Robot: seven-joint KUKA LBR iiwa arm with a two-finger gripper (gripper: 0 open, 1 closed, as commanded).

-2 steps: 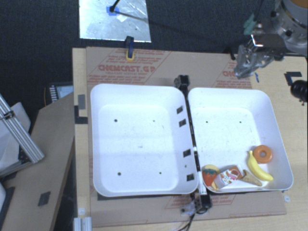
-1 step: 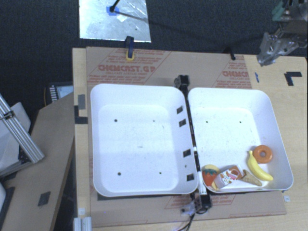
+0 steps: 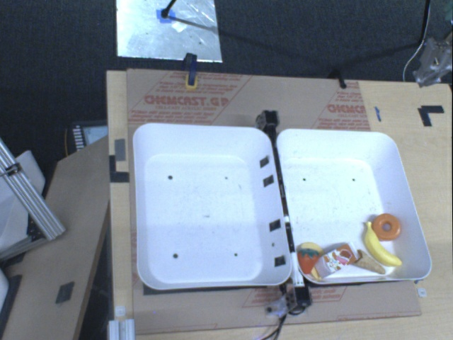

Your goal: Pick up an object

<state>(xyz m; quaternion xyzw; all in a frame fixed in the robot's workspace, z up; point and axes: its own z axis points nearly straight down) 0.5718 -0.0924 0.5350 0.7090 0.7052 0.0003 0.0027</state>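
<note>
Claw top right, over dark floor; bench cardboard-covered.

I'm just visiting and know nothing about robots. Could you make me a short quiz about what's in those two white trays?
1. True or false: the objects lie in the left bin.
2. Which object touches the banana? A) orange ring B) metal sheet C) yellow clamp
3. In which corner of the right bin are the objects gathered?

Key
1. False: they lie in the right bin.
2. A
3. The near right corner, along the front wall.
</note>
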